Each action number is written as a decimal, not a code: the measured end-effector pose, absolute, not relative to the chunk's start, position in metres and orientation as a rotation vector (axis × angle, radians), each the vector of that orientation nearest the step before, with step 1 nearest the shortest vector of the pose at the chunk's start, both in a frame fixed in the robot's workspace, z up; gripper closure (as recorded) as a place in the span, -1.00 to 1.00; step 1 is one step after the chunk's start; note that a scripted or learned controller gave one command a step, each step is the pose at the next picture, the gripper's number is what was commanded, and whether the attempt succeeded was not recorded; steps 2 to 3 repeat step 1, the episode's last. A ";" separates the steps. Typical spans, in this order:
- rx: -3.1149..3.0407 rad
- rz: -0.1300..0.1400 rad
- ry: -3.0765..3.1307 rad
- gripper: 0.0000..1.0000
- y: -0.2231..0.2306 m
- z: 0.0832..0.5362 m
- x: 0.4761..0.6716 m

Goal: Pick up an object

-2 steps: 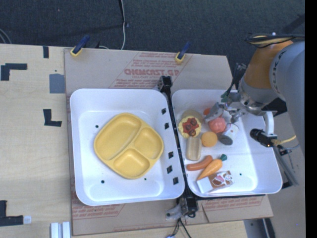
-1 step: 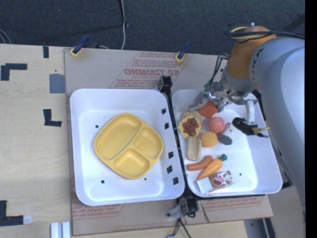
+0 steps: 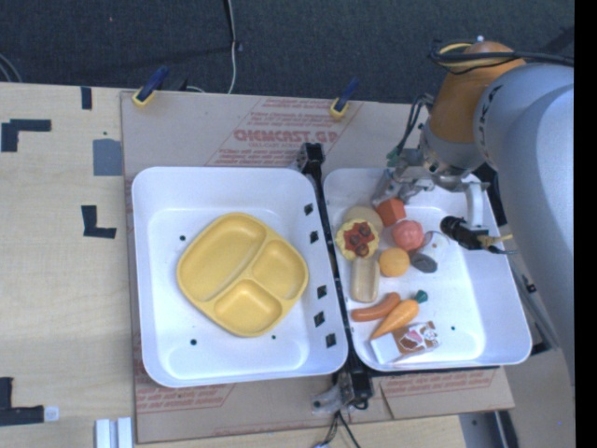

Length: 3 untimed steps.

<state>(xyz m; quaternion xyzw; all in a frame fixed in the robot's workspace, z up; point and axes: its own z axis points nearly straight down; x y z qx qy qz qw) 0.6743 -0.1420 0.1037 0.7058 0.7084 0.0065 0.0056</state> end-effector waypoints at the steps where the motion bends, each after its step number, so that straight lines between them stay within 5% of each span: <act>1: 2.214 0.005 2.228 1.00 -0.081 0.189 0.646; 3: 2.214 0.005 2.228 1.00 -0.081 0.189 0.646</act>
